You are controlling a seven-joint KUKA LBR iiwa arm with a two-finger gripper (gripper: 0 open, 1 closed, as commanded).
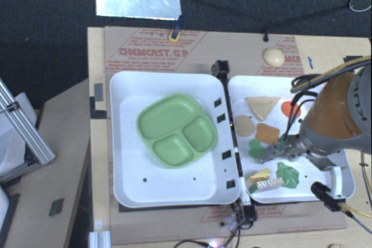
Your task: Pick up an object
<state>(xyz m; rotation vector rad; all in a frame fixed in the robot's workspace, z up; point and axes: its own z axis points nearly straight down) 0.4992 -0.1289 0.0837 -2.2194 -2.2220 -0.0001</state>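
Observation:
My gripper (268, 154) hangs low in the right bin (343, 183), its grey fingers pointing left over a dark green piece (256, 148). An orange-brown piece (267, 133) lies just above the fingers. A tan round piece (244, 125) and a cream wedge (262, 106) sit further back. A red piece (288, 108) is partly behind the arm. A green leafy piece (288, 175) and a yellow and white piece (264, 179) lie toward the front. I see nothing held between the fingers.
The left bin (125, 177) holds a light green divided plate (177, 130). A cream ball (274, 57) rests on the cardboard behind the right bin. The bins' divider (228, 125) carries black clips. The arm's orange-banded body (337, 110) covers the right bin's right side.

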